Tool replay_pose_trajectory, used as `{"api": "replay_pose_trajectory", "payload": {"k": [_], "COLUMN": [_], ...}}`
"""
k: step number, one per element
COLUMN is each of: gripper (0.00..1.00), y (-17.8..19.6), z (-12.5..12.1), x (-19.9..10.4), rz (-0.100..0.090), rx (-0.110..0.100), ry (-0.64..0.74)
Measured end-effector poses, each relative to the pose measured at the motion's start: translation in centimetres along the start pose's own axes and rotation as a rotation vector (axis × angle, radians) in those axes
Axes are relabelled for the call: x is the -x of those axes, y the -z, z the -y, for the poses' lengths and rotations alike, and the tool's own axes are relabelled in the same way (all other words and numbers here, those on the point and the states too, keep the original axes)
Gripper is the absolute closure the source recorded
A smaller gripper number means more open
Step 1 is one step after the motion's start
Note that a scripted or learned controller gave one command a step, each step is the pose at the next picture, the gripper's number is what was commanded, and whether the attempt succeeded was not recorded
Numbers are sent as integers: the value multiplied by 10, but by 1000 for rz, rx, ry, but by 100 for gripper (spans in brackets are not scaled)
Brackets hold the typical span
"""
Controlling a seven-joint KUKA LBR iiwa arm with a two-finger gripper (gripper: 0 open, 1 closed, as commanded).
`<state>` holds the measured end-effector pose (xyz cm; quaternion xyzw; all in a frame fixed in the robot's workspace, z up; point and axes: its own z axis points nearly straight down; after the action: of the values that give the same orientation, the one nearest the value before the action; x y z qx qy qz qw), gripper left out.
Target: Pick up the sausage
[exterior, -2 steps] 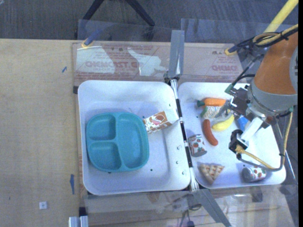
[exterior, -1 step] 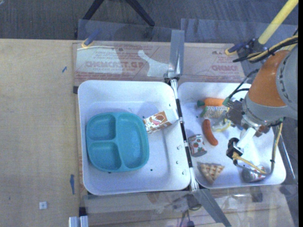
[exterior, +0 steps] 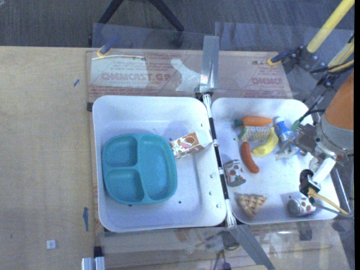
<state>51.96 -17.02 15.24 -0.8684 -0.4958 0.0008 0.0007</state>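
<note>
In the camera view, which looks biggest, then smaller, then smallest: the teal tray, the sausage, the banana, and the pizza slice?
1. Teal divided tray, easily the largest.
2. Pizza slice, banana and sausage: these three look close in size. The sausage is the thinnest, but I would not rank them.

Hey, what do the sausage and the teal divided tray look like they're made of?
The sausage looks like smooth molded plastic, a toy: uniform red-orange with a slight sheen. The teal divided tray seems to be hard plastic with a matte-to-satin finish, one even color with rounded molded compartments.
</note>
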Motion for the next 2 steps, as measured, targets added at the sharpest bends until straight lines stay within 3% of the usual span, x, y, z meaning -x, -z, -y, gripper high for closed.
{"api": "replay_pose_trajectory", "payload": {"k": [1,2], "gripper": [0,0], "y": [12,72], "z": [21,49], "x": [44,-5], "rz": [-1,0], "rx": [-3,1], "ry": [-28,-138]}}
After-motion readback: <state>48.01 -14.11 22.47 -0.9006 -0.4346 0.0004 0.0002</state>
